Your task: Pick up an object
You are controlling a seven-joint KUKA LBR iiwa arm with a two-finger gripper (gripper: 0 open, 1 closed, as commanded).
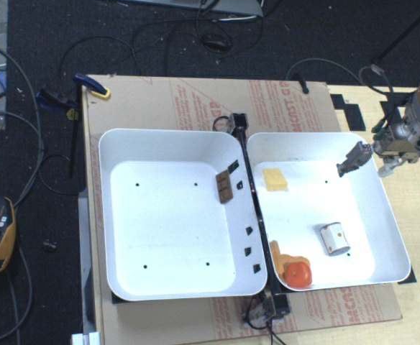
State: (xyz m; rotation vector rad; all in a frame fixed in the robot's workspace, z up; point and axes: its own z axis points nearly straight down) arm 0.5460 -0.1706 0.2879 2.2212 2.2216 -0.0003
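I see white bins (116, 214), a yellow block (275, 180), brown bar (224, 187), and red-orange toy (297, 272) beside them.

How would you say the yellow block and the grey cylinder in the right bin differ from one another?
The yellow block is flat and squarish; the grey cylinder is rounded and lies on its side. The block is plain yellow, the cylinder grey and white. The block sits near the bin's far left; the cylinder lies nearer the front, towards the middle. Both rest loose in the right bin, untouched by the gripper.

My one camera: fixed above bench (195, 95), looking down at slant, set well back. Both white bins (116, 192) fully in frame; arm (411, 124) enters from right edge.
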